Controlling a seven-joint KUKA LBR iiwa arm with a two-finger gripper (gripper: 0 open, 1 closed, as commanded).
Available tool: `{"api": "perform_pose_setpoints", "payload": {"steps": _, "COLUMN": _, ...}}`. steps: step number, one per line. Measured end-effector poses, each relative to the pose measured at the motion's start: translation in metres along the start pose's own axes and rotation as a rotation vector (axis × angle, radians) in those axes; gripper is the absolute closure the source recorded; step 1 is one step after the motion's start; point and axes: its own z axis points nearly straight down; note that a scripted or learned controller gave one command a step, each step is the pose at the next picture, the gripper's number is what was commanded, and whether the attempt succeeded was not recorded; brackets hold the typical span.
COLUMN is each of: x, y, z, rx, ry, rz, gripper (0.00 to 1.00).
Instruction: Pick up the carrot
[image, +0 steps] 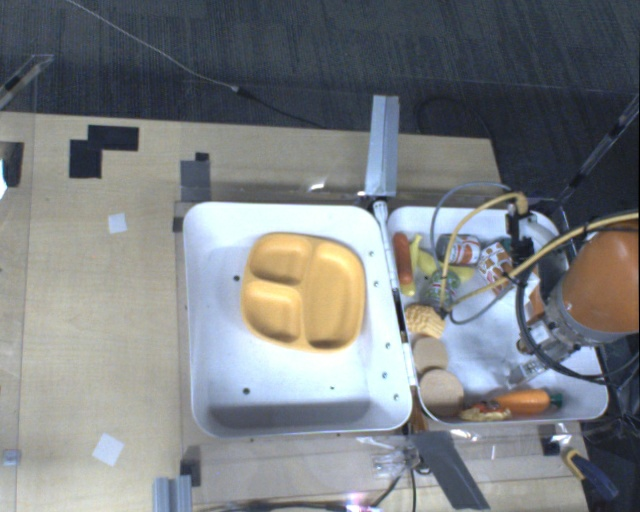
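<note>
Carrot (523, 402) against bin's near wall (520, 417)

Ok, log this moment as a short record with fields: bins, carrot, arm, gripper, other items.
left bin: holds a yellow divided tray
right bin: holds the food items
carrot: lying flat along the near wall of the right bin, near its right corner
arm: above the right side of the right bin, orange band showing
gripper: just above the carrot; finger state cannot be told
other items: a sausage, a waffle-like piece and round tan pieces along the right bin's left side
</note>
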Motion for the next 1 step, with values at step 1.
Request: {"api": "perform_pose_setpoints", "payload": {"steps": 1, "x": -0.0030, "y": -0.0007, "z": 0.0004, "rx": 0.000, "ry": -0.006, "rz": -0.263, "gripper": 1.00}}
